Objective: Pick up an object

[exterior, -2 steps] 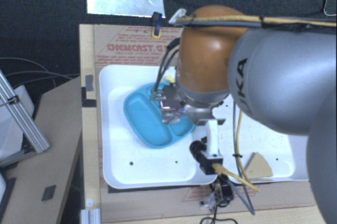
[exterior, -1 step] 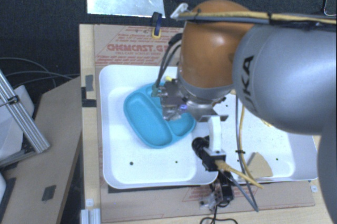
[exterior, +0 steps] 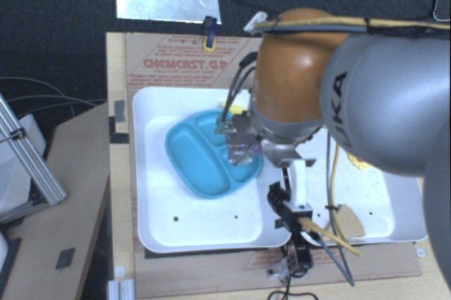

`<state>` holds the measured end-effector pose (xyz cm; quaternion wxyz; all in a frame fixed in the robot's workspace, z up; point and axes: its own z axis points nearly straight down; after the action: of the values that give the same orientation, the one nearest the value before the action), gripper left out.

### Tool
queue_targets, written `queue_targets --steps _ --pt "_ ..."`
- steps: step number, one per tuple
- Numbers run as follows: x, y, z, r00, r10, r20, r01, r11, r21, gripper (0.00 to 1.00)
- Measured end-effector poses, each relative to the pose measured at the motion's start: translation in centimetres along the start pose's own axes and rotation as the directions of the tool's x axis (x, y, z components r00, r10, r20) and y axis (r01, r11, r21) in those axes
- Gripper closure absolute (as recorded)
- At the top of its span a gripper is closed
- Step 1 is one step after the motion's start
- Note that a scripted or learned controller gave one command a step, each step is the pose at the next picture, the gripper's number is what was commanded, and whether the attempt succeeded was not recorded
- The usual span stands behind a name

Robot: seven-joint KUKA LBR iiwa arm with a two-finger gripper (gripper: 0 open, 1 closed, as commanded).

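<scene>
Camera view: arm (exterior: 338, 94) overhangs blue tray (exterior: 201, 161), hiding right bin (exterior: 380, 221).

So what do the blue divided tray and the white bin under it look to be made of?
Blue divided tray: probably moulded plastic, smooth and slightly glossy, with rounded compartment ridges and uniform colour. White bin: likely plastic too, smooth and matte-to-satin, with a soft rounded rim; the material is not certain.

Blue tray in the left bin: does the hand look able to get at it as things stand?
Probably yes. The hand hangs right over the blue tray at its right edge in the left bin, with nothing visible lying on the tray's open surface.
</scene>
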<state>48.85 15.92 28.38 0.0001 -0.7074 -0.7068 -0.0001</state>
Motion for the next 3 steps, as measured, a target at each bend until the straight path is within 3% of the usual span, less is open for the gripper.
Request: queue_targets --steps 1,2,3 --pt "-2.5 -0.2 -8.4 1.0 -0.002 -0.001 0.002 1.0 -0.006 1.0" --pt "-2.3 -0.2 -8.0 1.0 -0.004 -0.001 0.004 1.0 -0.003 0.0" --pt "-2.3 -0.1 -9.1 1.0 -0.008 -0.001 0.008 1.0 -0.005 1.0"
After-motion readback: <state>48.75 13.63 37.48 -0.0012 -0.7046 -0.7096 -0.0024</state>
